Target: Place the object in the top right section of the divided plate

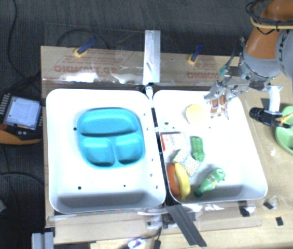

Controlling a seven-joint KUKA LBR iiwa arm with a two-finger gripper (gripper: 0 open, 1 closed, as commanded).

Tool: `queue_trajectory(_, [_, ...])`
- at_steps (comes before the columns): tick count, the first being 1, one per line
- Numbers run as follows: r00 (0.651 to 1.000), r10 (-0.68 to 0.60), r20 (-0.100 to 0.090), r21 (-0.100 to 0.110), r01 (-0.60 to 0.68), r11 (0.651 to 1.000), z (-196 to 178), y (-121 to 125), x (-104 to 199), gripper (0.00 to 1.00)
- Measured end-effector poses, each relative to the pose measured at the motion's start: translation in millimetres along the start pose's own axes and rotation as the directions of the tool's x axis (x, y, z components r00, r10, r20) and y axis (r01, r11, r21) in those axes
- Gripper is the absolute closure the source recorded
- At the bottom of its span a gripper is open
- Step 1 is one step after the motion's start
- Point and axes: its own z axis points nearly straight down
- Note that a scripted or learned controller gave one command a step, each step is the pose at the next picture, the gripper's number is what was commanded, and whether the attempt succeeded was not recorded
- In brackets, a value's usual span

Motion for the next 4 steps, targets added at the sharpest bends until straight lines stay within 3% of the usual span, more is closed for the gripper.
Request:
queue_trajectory(1, [1.0, 0.0, 0.0, -0.001, 0.0, 1.0, -0.3, 0.1, 0.0, 0.0])
queue_trajectory(2, [1.0, 0.0, 0.0, -0.001, 0.0, 1.0, -0.4, 0.1, -0.1, 0.0])
queue_trajectory(3, [0.984, -0.177, -0.001, -0.002, 0.177, 0.984, -27.3, 19.4, 32.4, 0.0])
queue_trajectory(4, [0.955, -0.295, 0.0, -0.004, 0.295, 0.955, -122.0, 18.7, 67.9, 0.0])
